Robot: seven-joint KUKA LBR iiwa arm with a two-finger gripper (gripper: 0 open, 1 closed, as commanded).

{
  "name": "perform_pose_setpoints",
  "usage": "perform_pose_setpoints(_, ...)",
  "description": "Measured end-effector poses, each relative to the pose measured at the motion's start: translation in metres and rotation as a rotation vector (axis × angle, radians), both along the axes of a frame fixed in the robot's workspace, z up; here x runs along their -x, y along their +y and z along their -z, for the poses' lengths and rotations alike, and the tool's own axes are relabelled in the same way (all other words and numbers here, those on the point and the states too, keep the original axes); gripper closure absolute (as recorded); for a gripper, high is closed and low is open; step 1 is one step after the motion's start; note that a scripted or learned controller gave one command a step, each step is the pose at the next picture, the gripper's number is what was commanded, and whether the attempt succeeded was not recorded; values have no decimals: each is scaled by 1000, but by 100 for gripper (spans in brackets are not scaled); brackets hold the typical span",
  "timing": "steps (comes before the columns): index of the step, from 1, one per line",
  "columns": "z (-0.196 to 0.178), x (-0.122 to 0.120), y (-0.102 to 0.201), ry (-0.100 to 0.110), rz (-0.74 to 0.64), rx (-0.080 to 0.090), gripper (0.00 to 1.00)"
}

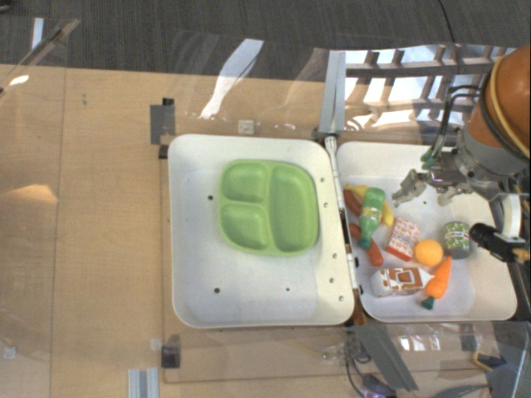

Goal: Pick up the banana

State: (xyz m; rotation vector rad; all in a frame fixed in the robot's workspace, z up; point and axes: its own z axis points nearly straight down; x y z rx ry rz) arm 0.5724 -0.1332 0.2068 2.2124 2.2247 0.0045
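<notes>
Gripper [430, 183] above cluttered right bin [498, 309]

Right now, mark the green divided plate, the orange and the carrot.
green divided plate [292, 206]: camera view, its large right-hand compartment.
orange [428, 253]: camera view, middle of the fruit.
carrot [439, 279]: camera view, middle of its orange body.
</notes>
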Motion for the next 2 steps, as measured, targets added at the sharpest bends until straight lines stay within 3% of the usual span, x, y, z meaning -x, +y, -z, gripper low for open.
perform_pose_setpoints(1, 108, -40, 3, -2, -116, 0, 0)
perform_pose_setpoints(2, 96, -42, 4, -9, -119, 1, 100)
